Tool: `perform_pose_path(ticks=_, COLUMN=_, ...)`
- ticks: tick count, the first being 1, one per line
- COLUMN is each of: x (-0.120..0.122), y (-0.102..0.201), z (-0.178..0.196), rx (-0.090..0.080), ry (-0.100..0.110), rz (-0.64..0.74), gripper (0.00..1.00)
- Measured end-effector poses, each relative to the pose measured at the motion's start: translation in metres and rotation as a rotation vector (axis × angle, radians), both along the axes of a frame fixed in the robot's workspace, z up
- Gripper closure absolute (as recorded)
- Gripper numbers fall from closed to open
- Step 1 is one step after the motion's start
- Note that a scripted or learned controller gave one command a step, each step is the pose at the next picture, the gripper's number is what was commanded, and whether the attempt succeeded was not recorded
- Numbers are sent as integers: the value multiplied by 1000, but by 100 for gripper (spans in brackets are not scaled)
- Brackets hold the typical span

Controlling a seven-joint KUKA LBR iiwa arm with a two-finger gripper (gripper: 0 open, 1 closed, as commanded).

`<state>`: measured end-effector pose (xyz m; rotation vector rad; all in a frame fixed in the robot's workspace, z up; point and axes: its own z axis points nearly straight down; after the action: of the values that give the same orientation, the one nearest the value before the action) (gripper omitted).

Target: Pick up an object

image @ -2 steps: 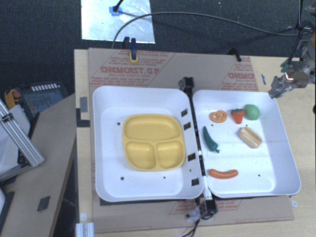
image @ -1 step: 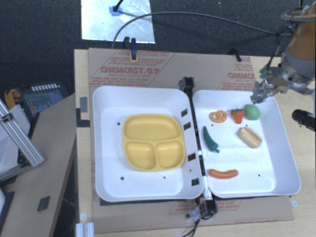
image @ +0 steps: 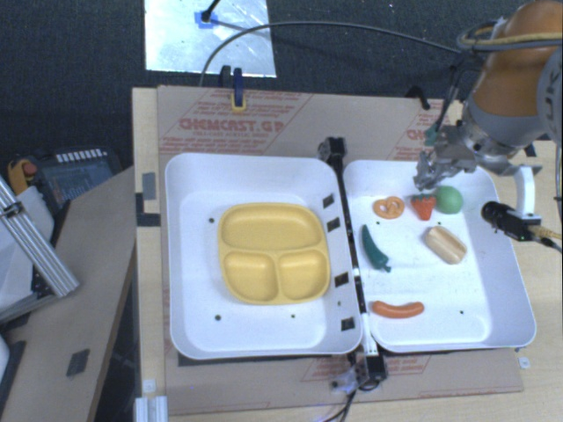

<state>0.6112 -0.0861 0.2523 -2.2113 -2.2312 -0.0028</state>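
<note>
In the right bin (image: pixel 493 323) lie a pretzel (image: pixel 388 207), a small red-orange piece (image: pixel 424 207), a green ball (image: pixel 449 200), a hot-dog bun (image: pixel 444 243), a dark green pepper (image: pixel 375 249) and an orange sausage (image: pixel 398 309). My gripper (image: pixel 427 183) hangs low over the bin's far part, just above the red-orange piece and beside the green ball. Nothing shows between its tips.
The left bin (image: pixel 189 236) holds a yellow three-compartment tray (image: pixel 271 251). A black divider strip (image: pixel 343 244) runs between the two bins. Brown cardboard lies under both. A silver sheet (image: pixel 209 25) lies on the dark floor beyond the bench.
</note>
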Motion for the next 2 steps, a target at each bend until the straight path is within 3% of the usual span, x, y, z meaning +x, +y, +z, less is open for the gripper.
perform_pose_path(ticks=2, x=6, y=104, z=-12, rx=0, ry=1, rz=1, gripper=100)
